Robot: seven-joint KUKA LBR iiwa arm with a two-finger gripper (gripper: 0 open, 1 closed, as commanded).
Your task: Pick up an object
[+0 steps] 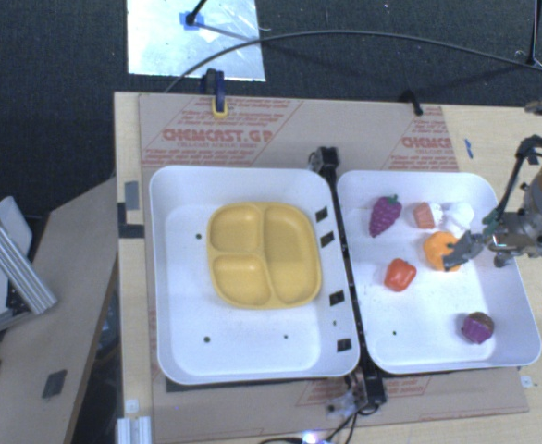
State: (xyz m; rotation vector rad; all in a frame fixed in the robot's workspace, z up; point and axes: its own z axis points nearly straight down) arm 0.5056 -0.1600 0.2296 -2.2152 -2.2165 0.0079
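Reaching in from the right of the camera view, the gripper (460, 253) sits low in the right bin (507, 336) with its dark fingers touching the orange fruit (438, 247); whether they are open, closed or clamped on it I cannot tell. Nothing looks lifted yet: the purple grapes (385, 215), red pepper (400, 274), pink-and-white pieces (437, 215) and dark plum (477, 327) all lie on the bin floor. By my reading the approach is done, while a secure grasp and the lift remain; the yellow divided plate (260, 253) sits in the left bin (174, 276).
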